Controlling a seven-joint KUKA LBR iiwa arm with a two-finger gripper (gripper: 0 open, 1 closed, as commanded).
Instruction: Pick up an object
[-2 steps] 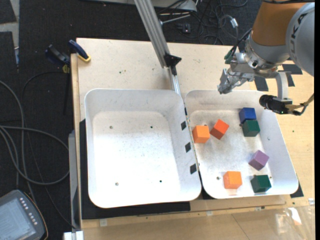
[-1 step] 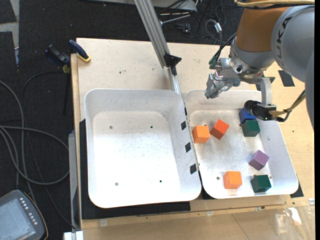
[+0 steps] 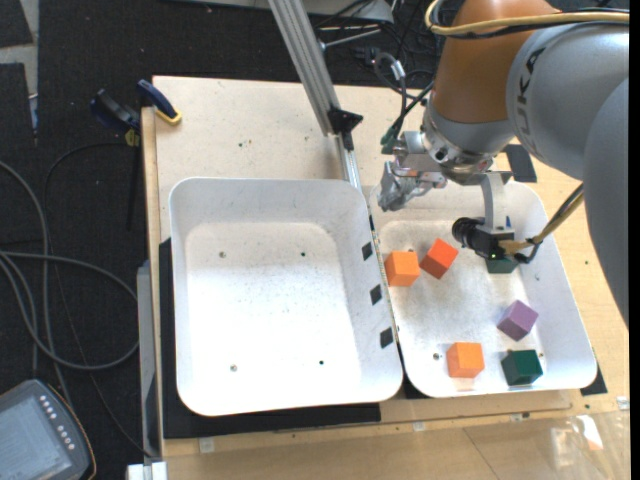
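**Camera view: gripper above the right bin's far corner, blocks lying loose**

Camera view looks down on a wooden bench (image 3: 250, 118) with two shallow white bins side by side. The grey arm (image 3: 560, 78) with its orange band reaches in from the right, and its gripper (image 3: 400, 190) hangs over the far left corner of the right bin (image 3: 575, 353), close to the divide between the bins. Whether its fingers are spread or pressed together cannot be told from this angle; nothing is seen between them.

Five blocks lie in the right bin. An orange cube (image 3: 402, 267) and a red-orange cube (image 3: 439, 258) sit just beside each other, nearest the gripper yet apart from it. A purple block (image 3: 518, 319) lies further toward the near right, with a dark green block (image 3: 522, 366) just in front of it. A second orange block (image 3: 465, 359) rests near the bin's front edge, beside the green one.

The left bin (image 3: 200, 208) shows a speckled white floor. A blue and yellow clamp (image 3: 135, 111) grips the bench's far left corner, and a metal rail (image 3: 305, 53) slants down toward the bins.
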